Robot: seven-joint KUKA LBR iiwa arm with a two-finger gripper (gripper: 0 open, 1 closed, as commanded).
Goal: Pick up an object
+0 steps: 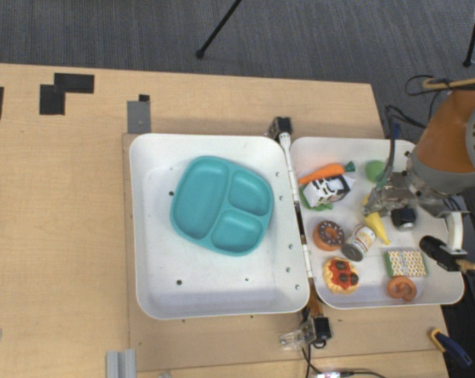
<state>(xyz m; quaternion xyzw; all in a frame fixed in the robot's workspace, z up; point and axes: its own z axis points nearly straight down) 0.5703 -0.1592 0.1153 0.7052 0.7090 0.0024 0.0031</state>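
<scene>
The arm (458, 144), grey metal under a smooth orange band, reaches in at three o'clock and hangs its jaws (391, 199) over the right bin (450, 294), low above the toys. The metal parts blur together there, so I cannot tell how far the jaws are parted or whether anything sits between them.

The things to pick from all lie in that bin. Just beside the jaws, toward seven o'clock, is a yellow banana-like piece (376, 228), long, smooth and probably hard plastic. Touching its lower end is a small grey tin (355, 246) lying on its side, round and likely to roll. At nine o'clock from the tin sits a dark doughnut (329, 235), and below that a flat pizza slice (341, 275). At ten o'clock in the bin an orange carrot (325, 172) lies against a black-and-white carton (328, 190). A green lump (375, 169) rests at twelve o'clock, a speckled box (406, 263) and a brown pastry (402, 288) at five o'clock.

The left bin (150, 290) holds a teal divided plate (221, 203), glossy and shallow, at its middle.

To do this step well, I would judge the yellow piece the nearest target: close across its narrow width, not its length, and come straight down so the tin is not nudged. Flat items like the pizza offer little to pinch.
</scene>
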